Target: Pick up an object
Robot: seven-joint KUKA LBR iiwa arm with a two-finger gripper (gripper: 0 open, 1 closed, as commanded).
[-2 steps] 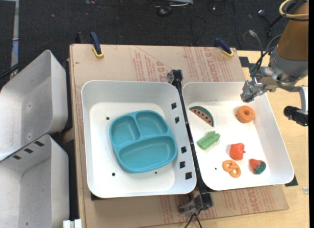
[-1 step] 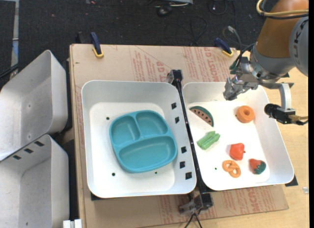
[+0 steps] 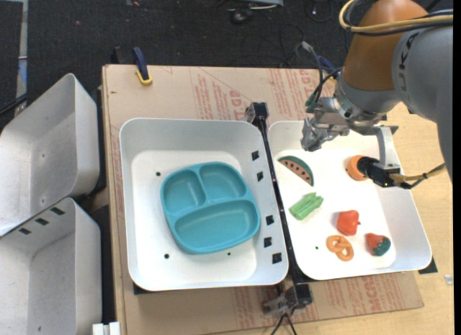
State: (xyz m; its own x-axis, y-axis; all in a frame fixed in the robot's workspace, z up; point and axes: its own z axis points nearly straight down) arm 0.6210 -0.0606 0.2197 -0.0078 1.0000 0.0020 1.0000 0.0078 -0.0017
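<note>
pick had not really started as far as the view showed: gripper [image 3: 315,137] hung over the back left corner of the right bin [image 3: 403,218], above the floor, nothing visibly between its tips. whether it was spread or pressed together, cannot tell, the wrist block and cables covered that part. candidate objects all lay loose on the right bin floor: watermelon slice [image 3: 296,168] just below and beside the gripper, nearest one; green bean pod [image 3: 305,205] further toward the front; orange piece [image 3: 354,167] near the right side, with a black clip or cable end touching or overlapping it, hard to say which; red pepper [image 3: 348,222], pretzel [image 3: 339,247] and strawberry [image 3: 377,243] grouped near the front right. left bin [image 3: 137,182] held a blue divided plate [image 3: 209,206], flat, well apart from the gripper. judged: no object lifted, so descent, closing and lift all remained; watermelon slice looked the likely target just by nearness but that was a guess. hard to make out: gripper tip height over the floor, since the slanted view gave no clear gap; the orange piece was partly covered by the black part; the arm [image 3: 403,45] was cut off at the right edge, so its upper links were not visible.
</note>
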